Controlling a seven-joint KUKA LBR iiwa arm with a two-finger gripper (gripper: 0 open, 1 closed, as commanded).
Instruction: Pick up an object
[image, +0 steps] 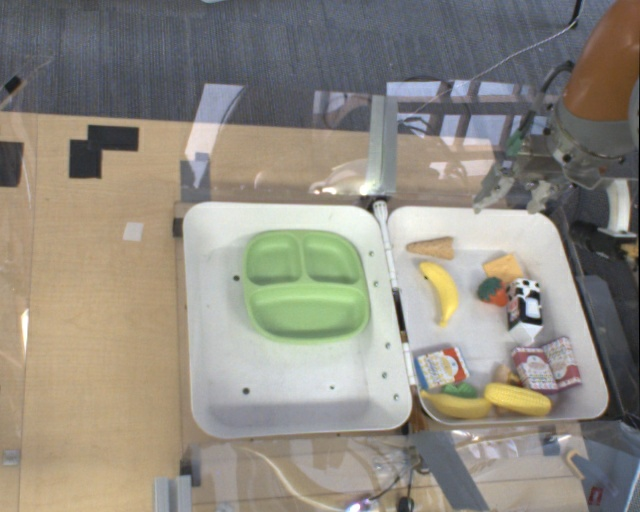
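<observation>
The fingers (512, 193) hang spread and bare above the far rim of the right bin (575, 262), gripping nothing. No pick is made yet: the banana (440, 290), wedge (431, 247), carton (525, 304) and corn (517, 400) all lie in that bin, apart from the fingers. Descent, grasp and lift remain.
</observation>
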